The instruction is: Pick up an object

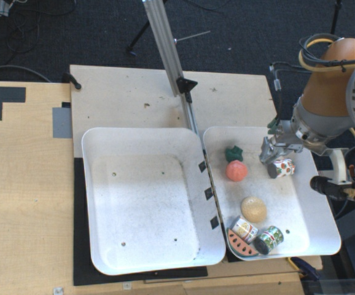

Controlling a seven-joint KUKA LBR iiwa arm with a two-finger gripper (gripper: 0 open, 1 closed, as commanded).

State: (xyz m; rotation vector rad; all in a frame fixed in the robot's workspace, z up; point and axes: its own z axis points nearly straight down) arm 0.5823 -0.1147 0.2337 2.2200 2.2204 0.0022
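Note:
My gripper [273,158] hangs low over the upper right part of the right bin [322,223]. A small white cube with red and green marks [284,167] lies right beside its tip, on the lower right; whether they touch is unclear. To the left lie a green toy [233,152] and a red-orange ball [236,171]. A tan round object [253,209] rests lower in the bin. At the front edge sit a labelled can [245,228], a green and black can [268,239] and a watermelon slice [241,248].
The left bin [104,165] stands beside the right one, joined along a divider with black clips [207,192]. A slanted metal bar [168,48] rises behind the bins. The arm's orange band [328,78] looms at the right.

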